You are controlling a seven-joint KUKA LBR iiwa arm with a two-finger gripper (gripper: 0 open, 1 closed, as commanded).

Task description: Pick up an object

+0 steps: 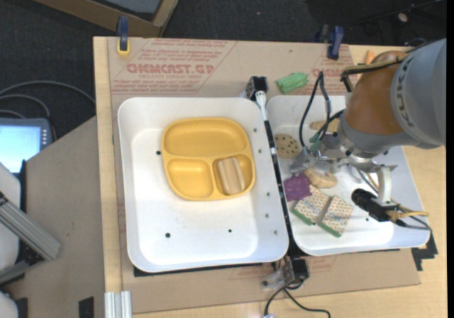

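My gripper (314, 160) is low in the right bin (408, 235), near its left wall, and the grey arm covers much of the bin behind it. Just under the gripper lies a small beige lump (323, 180). To its left rests a round speckled disc (286, 145). A purple piece (296, 187) lies below that, and two patterned sponges with green edges (323, 211) sit towards the bin's front. Nothing can be seen held in the gripper.
The left bin (142, 224) carries a yellow divided plate (207, 157) with a tan block (229, 175) in its lower right compartment. A green object (292, 82) lies on the bench behind the right bin. Blue clamps (123, 31) hold the board's far edge.
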